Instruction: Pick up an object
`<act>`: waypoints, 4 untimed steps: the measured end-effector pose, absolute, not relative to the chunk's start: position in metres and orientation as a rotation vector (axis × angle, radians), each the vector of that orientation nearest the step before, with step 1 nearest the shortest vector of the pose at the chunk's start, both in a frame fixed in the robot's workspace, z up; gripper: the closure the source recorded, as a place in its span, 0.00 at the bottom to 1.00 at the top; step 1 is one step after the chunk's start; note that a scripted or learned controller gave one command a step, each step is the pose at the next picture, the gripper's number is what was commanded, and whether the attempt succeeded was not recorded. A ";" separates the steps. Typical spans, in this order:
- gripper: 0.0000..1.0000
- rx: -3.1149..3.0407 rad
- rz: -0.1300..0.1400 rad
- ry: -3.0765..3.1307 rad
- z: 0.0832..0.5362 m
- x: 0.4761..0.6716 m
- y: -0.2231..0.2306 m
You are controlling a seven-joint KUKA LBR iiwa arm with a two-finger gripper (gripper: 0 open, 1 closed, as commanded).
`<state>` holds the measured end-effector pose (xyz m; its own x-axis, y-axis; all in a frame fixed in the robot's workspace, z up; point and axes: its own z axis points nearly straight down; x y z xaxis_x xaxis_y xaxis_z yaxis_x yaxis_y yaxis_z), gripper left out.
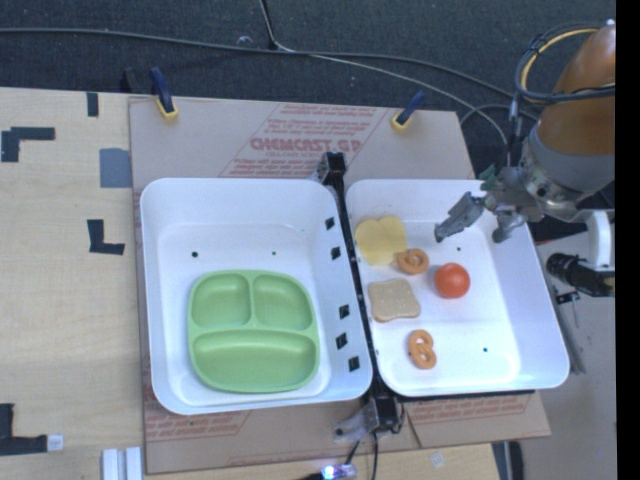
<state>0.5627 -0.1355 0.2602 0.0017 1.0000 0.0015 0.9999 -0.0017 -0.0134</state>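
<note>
My gripper [478,224] hangs open over the upper right part of the right bin [525,298], with nothing between its fingers. Below and left of it lies a red tomato [452,281]. Further left are an orange pretzel [411,261], a pale yellow cheese slice [381,240] and a slice of toast [393,299]. A second orange pretzel [422,349] lies near the bin's front.
The left bin [170,218] holds a green divided plate [252,330]. A black divider with clips [342,258] runs between the two bins. Cables cross the dark floor behind the bench, and two clamps [163,98] hold the cardboard sheet.
</note>
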 end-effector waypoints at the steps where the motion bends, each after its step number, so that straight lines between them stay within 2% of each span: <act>1: 0.00 -2.219 0.001 -2.223 0.267 0.565 -0.135; 2: 0.00 -2.218 0.008 -2.219 0.205 0.568 -0.140; 4: 0.00 -2.226 -0.001 -2.227 0.098 0.570 -0.147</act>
<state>0.5698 -0.1471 0.0979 -0.0004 1.0000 -0.0047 1.0000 0.0005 0.0053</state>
